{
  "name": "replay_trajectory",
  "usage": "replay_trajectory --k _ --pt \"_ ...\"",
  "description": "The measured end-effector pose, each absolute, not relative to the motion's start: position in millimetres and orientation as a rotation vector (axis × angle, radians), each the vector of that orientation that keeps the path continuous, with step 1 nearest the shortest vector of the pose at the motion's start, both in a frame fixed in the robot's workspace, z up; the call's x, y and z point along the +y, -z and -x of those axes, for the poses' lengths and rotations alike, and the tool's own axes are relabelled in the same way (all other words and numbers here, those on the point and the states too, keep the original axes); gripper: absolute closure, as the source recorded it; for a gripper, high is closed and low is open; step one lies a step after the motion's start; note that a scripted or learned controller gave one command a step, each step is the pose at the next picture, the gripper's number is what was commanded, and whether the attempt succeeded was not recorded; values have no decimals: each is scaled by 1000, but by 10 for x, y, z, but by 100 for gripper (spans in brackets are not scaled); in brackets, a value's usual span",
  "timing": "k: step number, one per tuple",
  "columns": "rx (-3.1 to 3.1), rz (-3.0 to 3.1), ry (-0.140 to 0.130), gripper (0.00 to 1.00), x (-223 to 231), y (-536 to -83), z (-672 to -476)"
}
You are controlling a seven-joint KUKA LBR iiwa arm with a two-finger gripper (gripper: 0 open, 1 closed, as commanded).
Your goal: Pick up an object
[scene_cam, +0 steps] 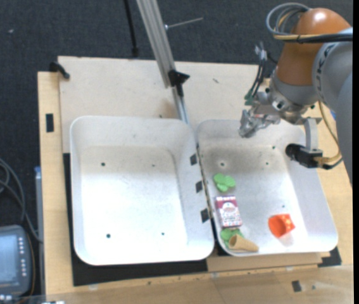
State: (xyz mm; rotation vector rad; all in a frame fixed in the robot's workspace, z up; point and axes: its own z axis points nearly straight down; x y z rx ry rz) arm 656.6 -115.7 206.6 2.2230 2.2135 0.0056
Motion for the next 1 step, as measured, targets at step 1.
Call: replay_trajectory --k 1 --pt "2226 -2217 1 100 -723 -2046 -6315"
